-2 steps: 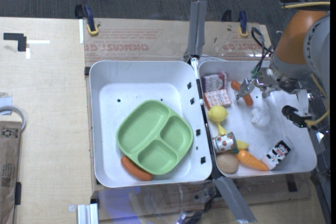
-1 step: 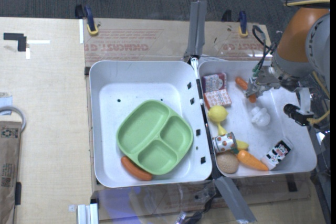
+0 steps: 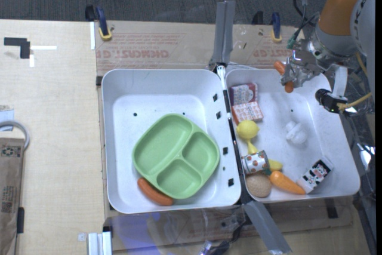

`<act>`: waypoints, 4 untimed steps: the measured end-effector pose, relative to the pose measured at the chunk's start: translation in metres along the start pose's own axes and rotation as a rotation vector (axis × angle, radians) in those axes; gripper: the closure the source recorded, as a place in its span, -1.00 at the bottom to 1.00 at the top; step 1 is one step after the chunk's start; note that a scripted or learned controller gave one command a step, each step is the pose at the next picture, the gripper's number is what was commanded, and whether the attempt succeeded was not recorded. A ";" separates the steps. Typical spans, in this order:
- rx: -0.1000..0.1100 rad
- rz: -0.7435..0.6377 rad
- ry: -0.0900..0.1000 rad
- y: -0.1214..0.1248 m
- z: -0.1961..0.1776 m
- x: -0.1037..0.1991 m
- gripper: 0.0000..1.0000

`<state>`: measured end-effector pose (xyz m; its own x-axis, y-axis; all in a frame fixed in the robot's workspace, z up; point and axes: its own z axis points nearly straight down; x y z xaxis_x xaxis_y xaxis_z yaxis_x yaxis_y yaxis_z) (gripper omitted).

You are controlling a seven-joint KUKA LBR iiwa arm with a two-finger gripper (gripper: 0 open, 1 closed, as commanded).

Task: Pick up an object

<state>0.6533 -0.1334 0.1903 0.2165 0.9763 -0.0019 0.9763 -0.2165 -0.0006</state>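
Orange carrot (image 3: 287, 182) beside cookie (image 3: 259, 186)

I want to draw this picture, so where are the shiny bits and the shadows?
In the camera view, a pale bluish glare lies at the bottom edge below the left bin; the green plate casts a soft shadow on the bin floor around it; the white thing in the right bin nearly fades into the bright floor; the gripper looks slightly blurred.
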 end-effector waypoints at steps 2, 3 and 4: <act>0.002 -0.094 0.000 -0.031 0.065 -0.072 -1.00; 0.002 -0.076 0.005 -0.014 0.099 -0.074 -1.00; 0.001 -0.037 0.001 -0.051 0.099 -0.050 -1.00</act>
<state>0.5923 -0.1711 0.0918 0.1800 0.9837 -0.0004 0.9837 -0.1800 -0.0016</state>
